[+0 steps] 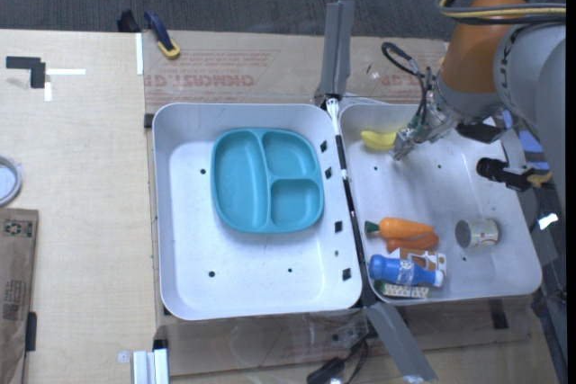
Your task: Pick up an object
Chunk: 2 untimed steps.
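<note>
Your gripper (402, 144) hangs near the right bin's (504, 283) far wall, open floor at its 5 o'clock. The banana (378, 138) lies just beside it at 9 o'clock; I cannot tell its finger opening.

A divided plate (267, 181) lies in the left bin (180, 283). In the right bin (513, 270), a banana (378, 138) lies far left, a carrot (407, 233) and bottle (405, 271) near left, a cup (477, 234) right.

Grey arm (531, 67) is seen reaching in from the right, orange band above the wrist at the top. Gripper (402, 146) is angled down-left, tips held low; wrist is tilted.
</note>
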### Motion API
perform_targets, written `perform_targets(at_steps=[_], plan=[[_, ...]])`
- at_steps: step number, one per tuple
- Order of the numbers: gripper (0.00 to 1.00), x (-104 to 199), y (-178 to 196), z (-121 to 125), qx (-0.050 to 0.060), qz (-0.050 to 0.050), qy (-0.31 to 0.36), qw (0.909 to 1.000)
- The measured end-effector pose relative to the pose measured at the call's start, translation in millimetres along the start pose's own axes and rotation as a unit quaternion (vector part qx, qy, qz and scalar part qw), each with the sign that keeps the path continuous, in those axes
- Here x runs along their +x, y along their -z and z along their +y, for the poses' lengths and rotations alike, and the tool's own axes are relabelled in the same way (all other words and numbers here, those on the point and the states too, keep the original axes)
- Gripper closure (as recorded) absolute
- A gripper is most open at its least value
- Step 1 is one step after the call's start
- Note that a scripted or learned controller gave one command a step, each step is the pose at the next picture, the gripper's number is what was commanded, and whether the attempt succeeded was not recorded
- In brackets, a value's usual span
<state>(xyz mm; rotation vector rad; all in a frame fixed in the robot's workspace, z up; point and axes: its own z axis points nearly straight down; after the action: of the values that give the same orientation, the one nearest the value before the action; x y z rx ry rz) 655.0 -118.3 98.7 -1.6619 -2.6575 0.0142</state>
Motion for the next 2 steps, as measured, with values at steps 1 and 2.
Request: perform_targets(at_steps=[1,2], plan=[[0.00,0,0,0,0.000,0.000,0.000,1.0000],[1.00,-1,10,0,-0.001,-0.001,0.000,1.0000]])
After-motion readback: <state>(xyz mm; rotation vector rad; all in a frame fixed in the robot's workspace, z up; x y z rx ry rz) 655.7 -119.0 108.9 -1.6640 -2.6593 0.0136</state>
